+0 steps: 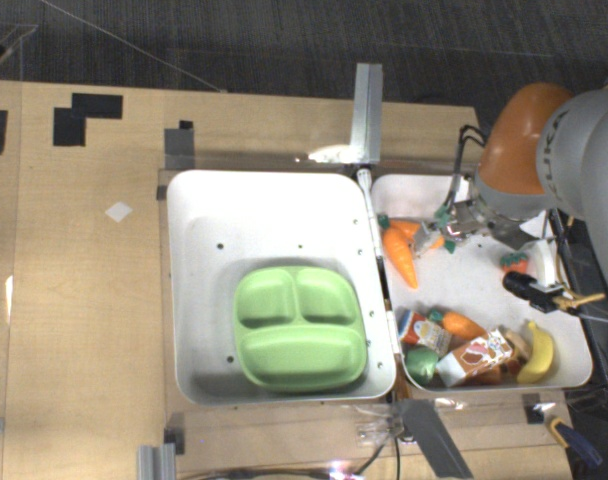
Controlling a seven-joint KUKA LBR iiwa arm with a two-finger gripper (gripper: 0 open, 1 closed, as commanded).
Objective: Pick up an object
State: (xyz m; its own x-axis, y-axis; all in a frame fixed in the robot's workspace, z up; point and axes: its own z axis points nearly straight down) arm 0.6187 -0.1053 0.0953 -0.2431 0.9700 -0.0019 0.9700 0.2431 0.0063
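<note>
Surface: one pale wood-grain counter (74, 298), with black rectangular marks near its far left corner. Beyond its far edge, dark ribbed flooring (284, 18). One upright metal post (367, 113) stands at the far edge where the two bins meet.

Bins: two, shallow, white, side by side and touching along a centre seam.
- Left bin (214, 218): one green divided tray (299, 326), three compartments, lying toward the near right part of the bin.
- Right bin (464, 278): mixed toy food, listed below.

Contents of right bin, counted:
- Carrots: one large orange carrot (401, 255) with a green top, lying against the far left wall; a second orange piece (462, 323) lies in the near cluster, its kind unclear.
- Banana: one, yellow banana (537, 352), near right corner.
- Carton: one small printed juice box (476, 356), just beside the banana.
- Round green item (418, 363): one, at the near left corner, touching the carton group.
- One small red-orange bit (516, 262) near the right wall, too small to identify.

Arm: one, grey with an orange band (514, 143), reaching in from the right over the far part of the right bin. Claw (452, 224): low over the bin, just right of the large carrot's top; whether it is open or closed cannot be told, and nothing is visibly held.
</note>
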